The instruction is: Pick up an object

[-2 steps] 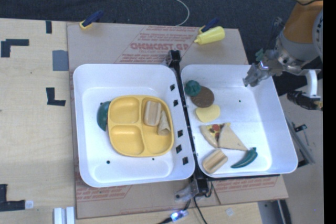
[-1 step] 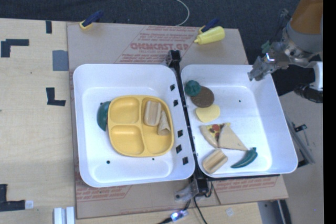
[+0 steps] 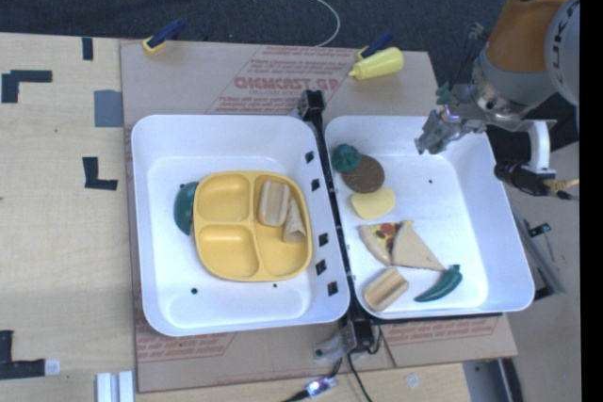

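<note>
My gripper (image 3: 431, 141) hangs over the far right part of the right bin (image 3: 490, 231), above bare white floor, with nothing seen between its fingers. In that bin lie a brown round disc (image 3: 363, 174) with a teal piece (image 3: 344, 155) beside it, a pale yellow oval (image 3: 373, 203), a pizza slice (image 3: 400, 245), a tan bread block (image 3: 384, 288) and a teal pepper (image 3: 439, 284). All of these sit to the left of and nearer than the gripper.
The left bin (image 3: 160, 202) holds a yellow divided tray (image 3: 226, 240) with tan bread pieces (image 3: 281, 210) in it and a teal item (image 3: 184, 207) at its left edge. A yellow clamp (image 3: 380, 64) sits behind the bins. A black divider (image 3: 325, 202) joins them.
</note>
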`<state>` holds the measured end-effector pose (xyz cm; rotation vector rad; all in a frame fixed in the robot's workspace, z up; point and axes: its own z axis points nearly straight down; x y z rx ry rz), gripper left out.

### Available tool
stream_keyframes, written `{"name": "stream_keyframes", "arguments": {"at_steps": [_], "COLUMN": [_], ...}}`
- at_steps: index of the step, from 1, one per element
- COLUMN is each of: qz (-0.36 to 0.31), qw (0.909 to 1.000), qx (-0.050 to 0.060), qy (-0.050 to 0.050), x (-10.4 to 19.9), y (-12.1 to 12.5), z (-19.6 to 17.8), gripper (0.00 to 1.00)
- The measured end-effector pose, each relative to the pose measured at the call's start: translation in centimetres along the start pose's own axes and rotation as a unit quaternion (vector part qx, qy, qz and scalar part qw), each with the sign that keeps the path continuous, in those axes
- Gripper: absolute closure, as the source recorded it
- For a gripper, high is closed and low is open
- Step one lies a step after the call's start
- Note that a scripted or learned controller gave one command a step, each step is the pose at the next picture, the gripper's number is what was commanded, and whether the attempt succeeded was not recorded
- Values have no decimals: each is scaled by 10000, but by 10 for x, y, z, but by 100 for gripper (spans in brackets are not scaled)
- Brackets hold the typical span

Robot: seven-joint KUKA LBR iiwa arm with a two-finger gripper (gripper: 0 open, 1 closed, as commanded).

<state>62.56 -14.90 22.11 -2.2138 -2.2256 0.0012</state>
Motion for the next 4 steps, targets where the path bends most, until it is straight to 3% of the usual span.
{"name": "stream_keyframes", "arguments": {"at_steps": [1, 3, 4], "qz": [-7, 17, 16], "qw": [10000, 10000, 10000], "qx": [1, -16, 5], "qy": [4, -5, -8], "x": [57, 54, 66], "y": [3, 4, 7], "z": [7, -13, 2], "gripper": [100, 100, 100]}}
